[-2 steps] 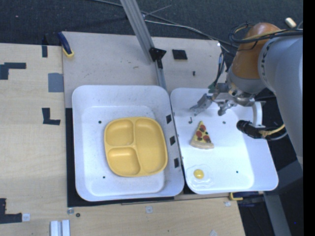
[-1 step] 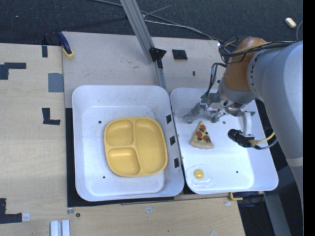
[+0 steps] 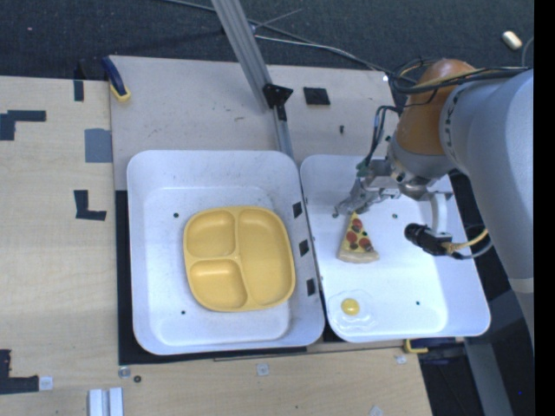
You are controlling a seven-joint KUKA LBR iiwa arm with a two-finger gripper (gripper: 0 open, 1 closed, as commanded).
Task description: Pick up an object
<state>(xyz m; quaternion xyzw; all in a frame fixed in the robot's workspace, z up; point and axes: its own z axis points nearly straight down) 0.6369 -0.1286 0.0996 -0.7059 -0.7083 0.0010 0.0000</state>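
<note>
A toy pizza slice (image 3: 356, 240) lies flat in the middle of the right bin (image 3: 434, 306). A toy fried egg (image 3: 350, 308) rests near that bin's front left corner. My gripper (image 3: 357, 199) hangs low over the bin, just above and behind the pizza slice's tip, with its fingers pointing down and to the left. Nothing shows between the fingers. The arm with its orange band (image 3: 429, 115) comes in from the right.
A yellow sectioned plate (image 3: 238, 257) sits in the left bin (image 3: 156, 198). A metal pole (image 3: 247, 46) slants up from the bench behind the bins. Cables (image 3: 451, 245) trail off the wrist over the right bin's right side.
</note>
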